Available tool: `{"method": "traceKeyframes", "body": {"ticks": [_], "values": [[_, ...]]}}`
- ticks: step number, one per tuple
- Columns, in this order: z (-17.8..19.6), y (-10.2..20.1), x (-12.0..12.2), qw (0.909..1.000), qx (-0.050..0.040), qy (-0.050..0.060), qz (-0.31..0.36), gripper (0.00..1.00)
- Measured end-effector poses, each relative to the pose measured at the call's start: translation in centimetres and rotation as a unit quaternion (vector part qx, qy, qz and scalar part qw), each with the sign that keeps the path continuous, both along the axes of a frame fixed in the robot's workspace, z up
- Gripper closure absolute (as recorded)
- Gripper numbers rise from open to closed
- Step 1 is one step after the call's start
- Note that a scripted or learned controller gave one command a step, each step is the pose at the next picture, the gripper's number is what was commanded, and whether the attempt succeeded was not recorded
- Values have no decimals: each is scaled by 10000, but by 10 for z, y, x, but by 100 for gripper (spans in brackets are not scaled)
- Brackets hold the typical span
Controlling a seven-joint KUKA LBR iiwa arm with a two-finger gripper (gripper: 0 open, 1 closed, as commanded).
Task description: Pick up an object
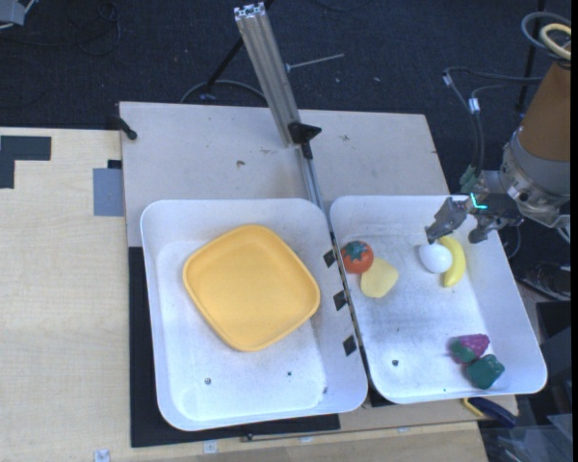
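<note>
Your gripper's (464, 221) fingers stand spread apart, grasping nothing, just above the white egg (434, 257) and banana (453, 263) lying near the right bin's (520, 301) far right edge.

I watch through one fixed camera above the bench (270, 133), angled down across both bins (173, 393), arm (544, 123) entering from right.

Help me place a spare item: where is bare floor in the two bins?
Left bin: bare strip in front of the yellow plate. Right bin: open middle between the yellow piece and the purple and green toys. Crowded around the egg, banana and gripper.
</note>
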State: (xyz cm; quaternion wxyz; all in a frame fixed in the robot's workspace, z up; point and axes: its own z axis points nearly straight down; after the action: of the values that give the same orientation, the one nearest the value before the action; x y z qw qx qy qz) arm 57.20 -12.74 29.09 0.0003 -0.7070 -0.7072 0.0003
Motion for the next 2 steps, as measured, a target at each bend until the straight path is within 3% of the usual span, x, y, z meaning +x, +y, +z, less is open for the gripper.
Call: {"method": "traceKeyframes", "body": {"ticks": [1, 2], "values": [[0, 0, 0, 10000, 0, 0, 0, 0], [-59, -7, -5, 10000, 2, 23, -1, 0]]}}
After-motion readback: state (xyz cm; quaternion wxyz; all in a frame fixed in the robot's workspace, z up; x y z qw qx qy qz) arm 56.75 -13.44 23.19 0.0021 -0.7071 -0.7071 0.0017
